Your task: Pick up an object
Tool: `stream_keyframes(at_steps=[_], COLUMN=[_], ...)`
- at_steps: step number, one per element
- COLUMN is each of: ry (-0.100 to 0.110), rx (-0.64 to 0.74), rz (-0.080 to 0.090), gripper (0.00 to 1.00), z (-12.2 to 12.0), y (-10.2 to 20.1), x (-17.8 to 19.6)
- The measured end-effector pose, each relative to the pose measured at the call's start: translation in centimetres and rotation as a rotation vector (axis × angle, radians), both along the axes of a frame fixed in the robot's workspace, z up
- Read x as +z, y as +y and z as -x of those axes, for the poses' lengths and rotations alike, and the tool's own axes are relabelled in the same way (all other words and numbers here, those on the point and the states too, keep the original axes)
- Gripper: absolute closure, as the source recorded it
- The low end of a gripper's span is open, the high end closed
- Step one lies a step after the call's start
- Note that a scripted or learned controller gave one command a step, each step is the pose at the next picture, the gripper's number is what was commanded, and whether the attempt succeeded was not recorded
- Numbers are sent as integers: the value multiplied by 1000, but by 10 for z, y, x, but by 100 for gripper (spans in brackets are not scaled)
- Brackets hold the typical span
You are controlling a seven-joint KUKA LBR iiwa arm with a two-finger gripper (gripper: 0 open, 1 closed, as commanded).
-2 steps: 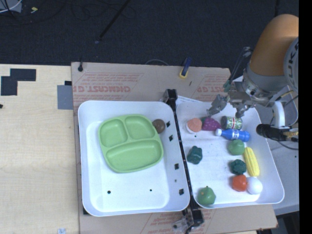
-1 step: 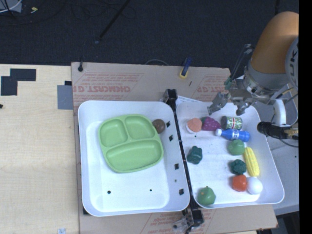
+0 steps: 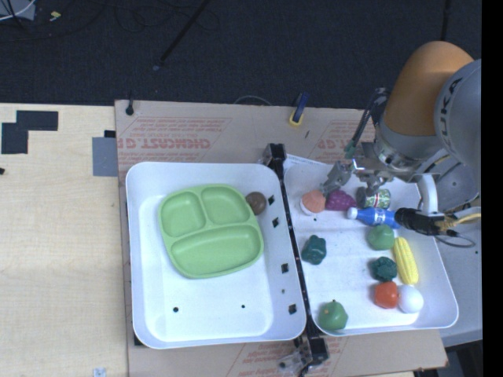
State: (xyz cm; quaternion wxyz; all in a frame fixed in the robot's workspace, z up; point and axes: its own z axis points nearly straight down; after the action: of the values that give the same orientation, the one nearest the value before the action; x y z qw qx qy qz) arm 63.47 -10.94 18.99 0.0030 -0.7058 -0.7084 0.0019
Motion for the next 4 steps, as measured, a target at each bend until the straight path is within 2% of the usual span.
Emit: stream_keyframes(at_steps=[1,2,3,4], ry=[2,-8,-5,-9], rx=[-2,-2,-6,-10], rz=[-1,0,0,2], gripper=[0,0,100,100], z=[8,7,8,14], y=[6,9,8,1], x=[-61,-102,-92,-46])
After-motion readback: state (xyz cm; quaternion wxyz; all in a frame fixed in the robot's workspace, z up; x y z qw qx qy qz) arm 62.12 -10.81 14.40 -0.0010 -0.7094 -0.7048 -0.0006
